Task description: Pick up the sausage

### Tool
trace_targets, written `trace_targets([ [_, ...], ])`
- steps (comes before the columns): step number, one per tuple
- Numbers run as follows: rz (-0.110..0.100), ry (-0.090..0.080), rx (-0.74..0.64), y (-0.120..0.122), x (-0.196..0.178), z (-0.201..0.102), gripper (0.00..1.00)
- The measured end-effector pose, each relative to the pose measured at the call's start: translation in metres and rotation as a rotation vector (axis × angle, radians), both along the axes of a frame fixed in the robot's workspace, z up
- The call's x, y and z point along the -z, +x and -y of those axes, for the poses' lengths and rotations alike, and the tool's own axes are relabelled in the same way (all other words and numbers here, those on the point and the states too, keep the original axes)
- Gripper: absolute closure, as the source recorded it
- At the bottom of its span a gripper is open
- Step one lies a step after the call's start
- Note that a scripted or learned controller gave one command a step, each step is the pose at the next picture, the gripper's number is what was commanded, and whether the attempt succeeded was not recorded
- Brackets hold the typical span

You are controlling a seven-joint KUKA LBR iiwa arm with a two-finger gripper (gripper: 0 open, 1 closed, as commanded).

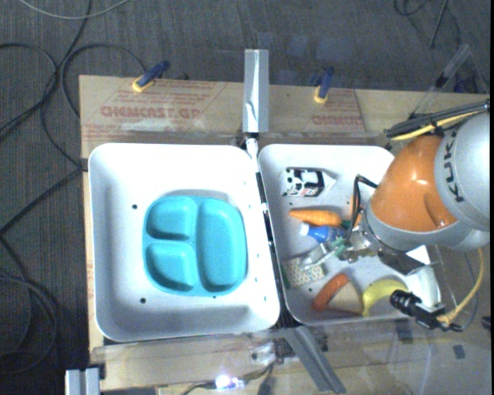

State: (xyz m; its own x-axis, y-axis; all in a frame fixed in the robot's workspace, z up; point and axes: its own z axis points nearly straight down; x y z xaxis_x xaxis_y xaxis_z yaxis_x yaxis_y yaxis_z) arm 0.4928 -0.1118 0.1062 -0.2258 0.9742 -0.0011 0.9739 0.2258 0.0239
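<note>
You have the worktop (107, 105) bearing two white bins; the left bin (115, 179) holds a blue divided tray (196, 243); right of that tray, in the right bin (346, 159), the arm (432, 192) hangs over clutter; the sausage (331, 290) lies near its front wall, beside a banana (381, 293); the pincer (348, 241) sits above, grip indiscernible.

The sausage is a small orange-red sausage of smooth plastic look (331, 291), long and rounded at both ends. It lies flat on the floor of the right white bin (346, 156), in the part of that bin nearest the camera. Its body is slanted: the upper end points toward the far right, the lower end toward the bin's near wall. Against the bin, it sits a little left of the middle, close to the near rim. It lies free; nothing grips it.
</note>
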Motion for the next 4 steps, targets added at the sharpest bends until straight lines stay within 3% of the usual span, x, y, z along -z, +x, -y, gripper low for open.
trace_targets([
  [1,-0.01,0.011,0.375,-0.002,0.013,0.028,0.0],
  [2,-0.007,0.0,0.477,-0.004,0.014,0.017,0.0],
  [3,0.003,0.004,0.472,0.0,0.0,0.014,1.0],
  [4,0.0,0.004,0.473,-0.001,0.001,0.014,0.0],
])
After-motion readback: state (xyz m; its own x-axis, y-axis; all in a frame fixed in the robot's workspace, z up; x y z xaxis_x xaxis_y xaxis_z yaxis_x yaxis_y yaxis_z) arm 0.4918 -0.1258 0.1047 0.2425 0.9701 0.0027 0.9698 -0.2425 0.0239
